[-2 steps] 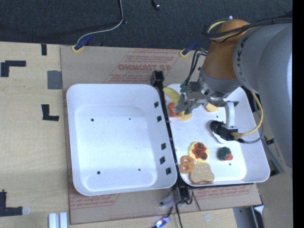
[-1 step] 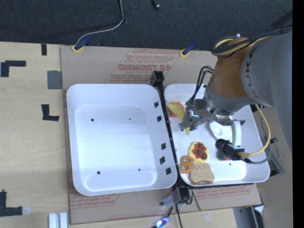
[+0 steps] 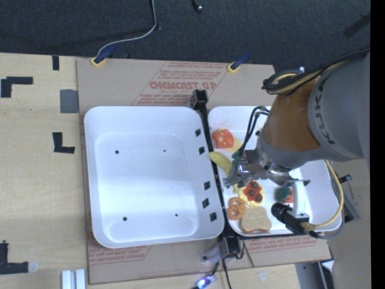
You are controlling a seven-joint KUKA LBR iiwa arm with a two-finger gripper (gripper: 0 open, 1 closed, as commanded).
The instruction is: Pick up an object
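Arm is reaching in over the right bin [image 3: 334,179], its gripper [image 3: 240,172] hanging low above the cluster of toy food at that bin's left half. Fingers are pointing down near the yellow banana-like piece [image 3: 220,161]; from this slanted view I cannot tell whether they are open or closed, since the wrist body is covering most of them. Nothing is showing between the fingers, so no grasp is being recorded. Candidate objects are all lying in the right bin: an orange-red piece [image 3: 224,138] toward the far side, the yellow piece beside the divider, a pizza-like round with red toppings [image 3: 252,191] just below the gripper, a pretzel-shaped ring [image 3: 236,207], a tan bread slice [image 3: 255,220] at the near edge, and a small green item [image 3: 283,193] partly under the arm. The left bin [image 3: 96,161] is holding nothing. Judgement: the task is sitting at the approach or descent stage; closing on an object, lifting and confirming the hold are all still outstanding.
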